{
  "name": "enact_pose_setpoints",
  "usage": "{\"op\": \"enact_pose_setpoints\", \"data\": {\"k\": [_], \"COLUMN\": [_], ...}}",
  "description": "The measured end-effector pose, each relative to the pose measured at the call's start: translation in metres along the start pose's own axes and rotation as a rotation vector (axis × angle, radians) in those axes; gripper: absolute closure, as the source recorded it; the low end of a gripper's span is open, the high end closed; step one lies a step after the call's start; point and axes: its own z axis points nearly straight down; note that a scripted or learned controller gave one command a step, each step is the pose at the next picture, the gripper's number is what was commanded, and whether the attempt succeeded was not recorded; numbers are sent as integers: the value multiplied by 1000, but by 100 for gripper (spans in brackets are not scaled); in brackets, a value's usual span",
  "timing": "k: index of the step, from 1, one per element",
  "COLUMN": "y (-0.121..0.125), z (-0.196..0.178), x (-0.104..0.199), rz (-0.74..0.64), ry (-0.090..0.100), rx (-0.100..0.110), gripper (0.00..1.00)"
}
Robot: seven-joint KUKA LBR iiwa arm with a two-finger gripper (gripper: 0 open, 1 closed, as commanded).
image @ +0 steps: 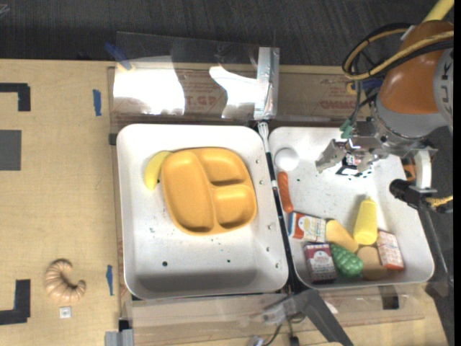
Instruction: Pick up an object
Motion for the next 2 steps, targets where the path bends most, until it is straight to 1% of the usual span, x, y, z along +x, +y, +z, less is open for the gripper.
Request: {"op": "enact_pose_setpoints", "data": {"k": [1,2], "y": [-53,-105], "z": [107,113], "x": [-29,-29], "rz": [-4,10], "ry": [-1,-2], "rx": [-6,-11], "gripper": [0,0]}}
